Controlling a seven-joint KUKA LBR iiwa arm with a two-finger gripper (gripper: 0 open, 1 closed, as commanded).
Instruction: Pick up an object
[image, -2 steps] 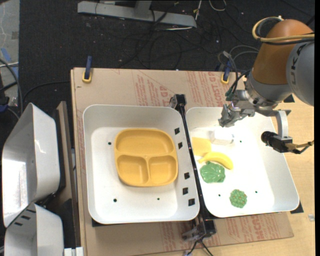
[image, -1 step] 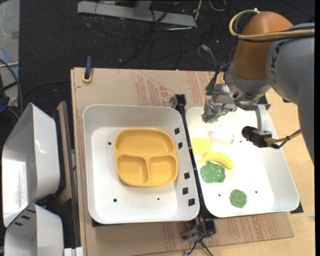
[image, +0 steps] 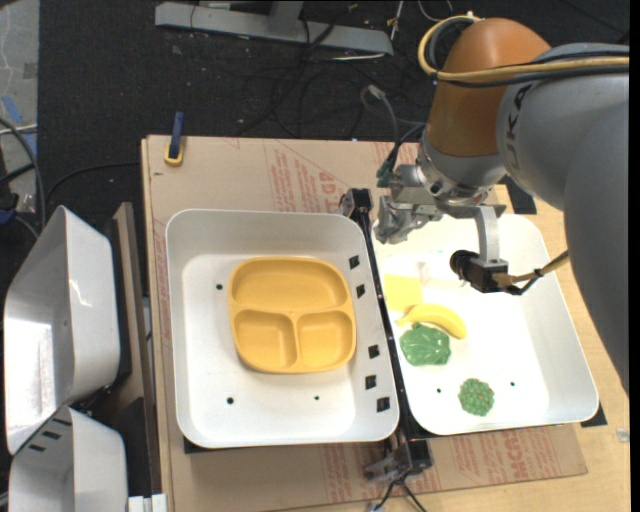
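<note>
hovering over the far left corner of the right bin (image: 560, 300), the pincer (image: 400, 222), its grip state impossible to tell, stood apart from the banana (image: 438, 320), so a straight descent could likely meet bare floor or the rim.

A brown bench (image: 300, 175) carries two white bins — left (image: 190, 330), right (image: 560, 350) — side by side.
</note>
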